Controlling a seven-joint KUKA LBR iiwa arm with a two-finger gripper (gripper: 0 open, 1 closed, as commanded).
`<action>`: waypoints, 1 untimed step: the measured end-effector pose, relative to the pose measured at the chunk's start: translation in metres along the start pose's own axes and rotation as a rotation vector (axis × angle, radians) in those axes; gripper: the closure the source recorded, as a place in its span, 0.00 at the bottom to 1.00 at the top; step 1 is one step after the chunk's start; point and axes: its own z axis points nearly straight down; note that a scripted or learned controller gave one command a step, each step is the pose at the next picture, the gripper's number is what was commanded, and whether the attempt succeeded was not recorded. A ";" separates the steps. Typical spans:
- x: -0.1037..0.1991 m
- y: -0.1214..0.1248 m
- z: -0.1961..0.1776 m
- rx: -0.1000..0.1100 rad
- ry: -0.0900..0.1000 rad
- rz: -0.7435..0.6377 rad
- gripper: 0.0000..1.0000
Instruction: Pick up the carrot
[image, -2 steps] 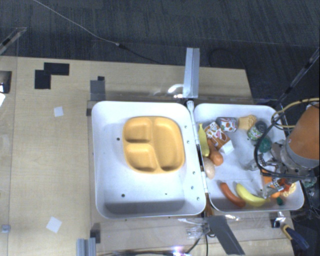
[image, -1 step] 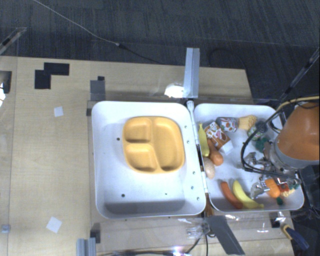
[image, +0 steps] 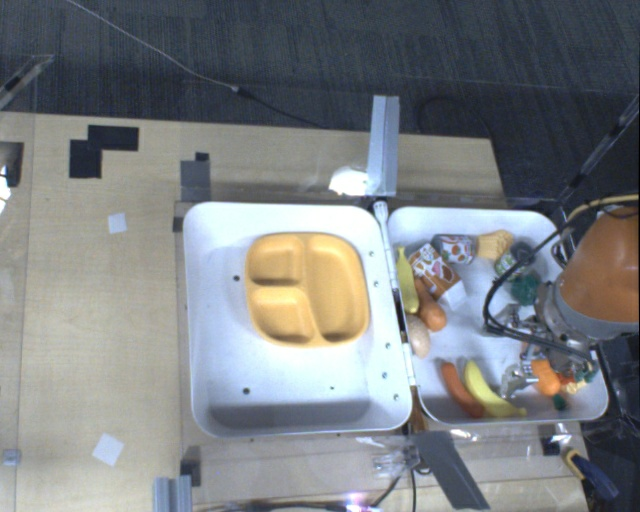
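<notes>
Carrot (image: 549, 376) lies at the near right of the right bin (image: 470, 217), an orange piece with a green end, touching the lower part of the gripper (image: 527, 378); whether the gripper is released or clamped on it cannot be told, since the wrist hides that spot from above. Grey arm (image: 600, 280) with its orange band reaches in from the right, over the right bin's right side, with black cables (image: 497, 300) looping off its left side.

Left of the carrot lies a banana (image: 490, 388), and just beside that, further left, a red-orange sausage-shaped piece (image: 458, 388). Along the bin's left wall sits a corn cob (image: 404, 280), with a small printed carton (image: 434, 268) and other toy foods crowded near the far middle — a tan piece (image: 495, 243) among them.

The left bin (image: 215, 330) holds a yellow divided tray (image: 305, 288), set toward its far side. Both bins rest side by side on the wooden bench (image: 90, 340)
</notes>
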 end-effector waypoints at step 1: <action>-0.004 0.001 -0.013 0.002 -0.009 -0.006 1.00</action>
